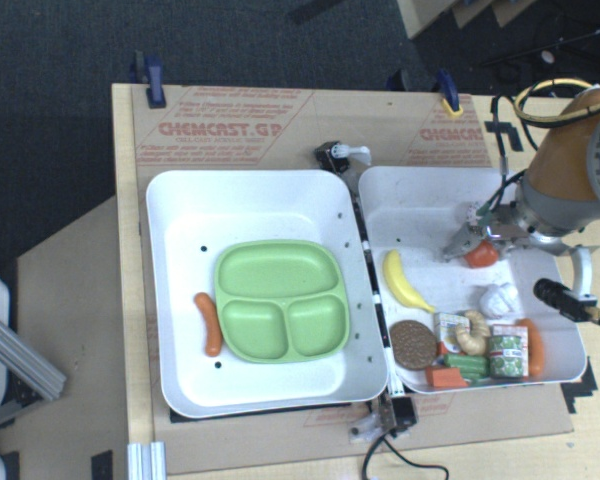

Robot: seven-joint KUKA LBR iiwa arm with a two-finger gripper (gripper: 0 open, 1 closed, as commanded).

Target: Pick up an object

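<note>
So the bench (230, 118) is topped with a brown board printed with red CHEMCAST lettering, held at the far edge by two blue clamps (155, 78). Two shallow white bins sit right on it, touching side by side: the left bin (170, 268) and the right bin (410, 183).

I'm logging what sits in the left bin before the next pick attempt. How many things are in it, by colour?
Green: 1, the divided plate
Orange-red: 1, the sausage beside the plate, toward the bin's left wall
Total: 2 in the left bin
</note>
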